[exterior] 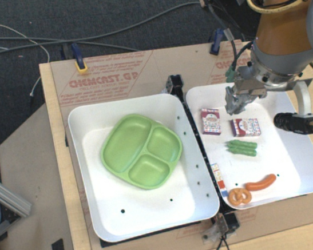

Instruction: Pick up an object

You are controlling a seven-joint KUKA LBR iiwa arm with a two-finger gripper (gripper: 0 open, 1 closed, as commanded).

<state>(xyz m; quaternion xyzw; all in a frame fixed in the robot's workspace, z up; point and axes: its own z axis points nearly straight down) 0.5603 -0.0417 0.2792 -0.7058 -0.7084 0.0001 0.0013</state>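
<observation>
White plastic formed the right bin (308,178), which held all the small things. The gripper (235,103) hung just above its back part, between two small red-and-white cartons; whether its jaws were open or closed could not be told from above. The nearer carton (245,127) lay flat just in front of the gripper, the other carton (210,121) to the gripper's left. Such a carton looked light and fairly stiff, though its walls might dent, so a hold across the short sides seemed best. Beyond it from the gripper lay green bean pods (242,148), a toy hot dog (260,182) and a pretzel (239,196), all probably light, smooth and prone to slip or roll.
</observation>
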